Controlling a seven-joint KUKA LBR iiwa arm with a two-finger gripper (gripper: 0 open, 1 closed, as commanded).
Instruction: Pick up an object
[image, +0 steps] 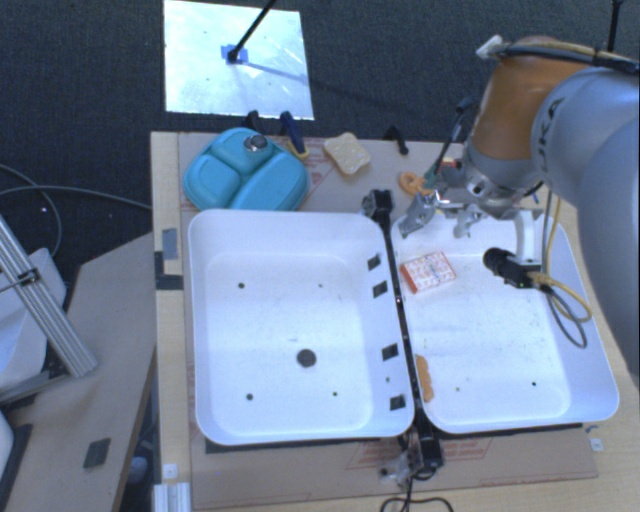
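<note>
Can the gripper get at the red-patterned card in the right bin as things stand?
Probably yes. The card lies flat on the right bin floor, uncovered, with the gripper just above and beside it; nothing lies between.

Robotics lab: industrial arm over twin white bins, aluminium framing, loose cables, dark carpet.

We see a bulky, rounded grey robot arm with a broad orange band above its wrist, a cluster of silvery metal fittings below it, a small black cylindrical part, and thin yellowish cables looping off its side.
</note>
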